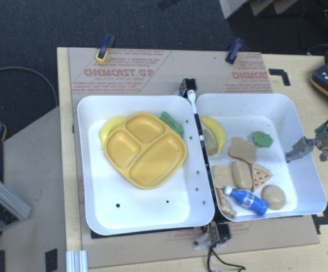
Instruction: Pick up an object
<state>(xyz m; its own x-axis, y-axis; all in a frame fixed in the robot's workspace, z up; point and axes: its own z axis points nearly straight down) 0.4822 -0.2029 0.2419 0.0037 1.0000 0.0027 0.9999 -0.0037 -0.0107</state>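
The right bin [283, 109] holds several toy foods: a yellow banana [215, 131], a slice of toast [242, 149], a green leafy piece [261, 139], tan bread pieces [238, 175], a pizza wedge [260, 177], a round tan bun [273, 196] and a blue bottle [249, 201] lying on its side. My gripper [308, 148] hangs at that bin's right wall, to the right of the green piece and the toast, and touches none of the foods. Nothing is visible in its grasp.
The left bin [96, 197] holds a yellow divided plate [147, 150], with a yellow disc [110, 128] tucked under its left side and a green pod [171, 123] at its upper right. A black-and-white divider rail [198, 146] separates the bins. Clamps [103, 48] sit at the board's far edge.
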